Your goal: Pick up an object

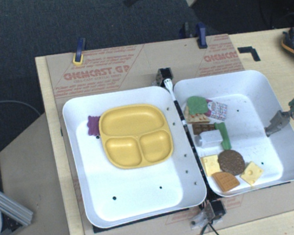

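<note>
Here the gripper (pixel 277 122) — grip unreadable — hovers by a round brown cookie (pixel 230 161) and smooth yellow tray (pixel 136 134).

right bin (pixel 253 93) open at centre, toy food (pixel 216 142) crowding its left side

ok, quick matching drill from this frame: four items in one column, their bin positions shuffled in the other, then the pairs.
Items:
1. yellow divided tray
2. purple piece
3. brown round cookie
4. gripper

Places:
A. at the right edge of the right bin, apart from the food pile
B. lower part of the right bin, beside the cheese wedge
C. upper middle of the left bin
D. left bin, tucked against the tray's upper-left edge

Pairs: 1-C, 2-D, 3-B, 4-A
</note>
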`<state>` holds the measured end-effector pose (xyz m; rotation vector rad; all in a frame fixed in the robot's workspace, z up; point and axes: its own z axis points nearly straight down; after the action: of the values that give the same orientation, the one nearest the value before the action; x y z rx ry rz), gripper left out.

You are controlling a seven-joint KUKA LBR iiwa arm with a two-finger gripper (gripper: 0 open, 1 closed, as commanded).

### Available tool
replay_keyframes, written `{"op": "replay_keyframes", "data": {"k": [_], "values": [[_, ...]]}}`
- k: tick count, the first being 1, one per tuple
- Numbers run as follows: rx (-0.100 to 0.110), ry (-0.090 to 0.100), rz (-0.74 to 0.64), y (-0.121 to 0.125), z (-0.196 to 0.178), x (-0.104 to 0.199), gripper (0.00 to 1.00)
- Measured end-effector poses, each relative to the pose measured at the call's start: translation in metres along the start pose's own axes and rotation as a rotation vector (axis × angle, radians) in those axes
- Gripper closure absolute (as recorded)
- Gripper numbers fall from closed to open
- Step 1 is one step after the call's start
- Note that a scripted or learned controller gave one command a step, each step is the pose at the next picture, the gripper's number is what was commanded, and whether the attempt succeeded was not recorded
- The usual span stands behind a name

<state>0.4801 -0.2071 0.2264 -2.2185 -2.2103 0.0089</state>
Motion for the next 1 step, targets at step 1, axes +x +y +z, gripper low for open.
{"op": "replay_keyframes", "data": {"k": [1], "values": [[-0.011,-0.003,-0.003,0.0027,-0.0055,0.0003,0.0]]}}
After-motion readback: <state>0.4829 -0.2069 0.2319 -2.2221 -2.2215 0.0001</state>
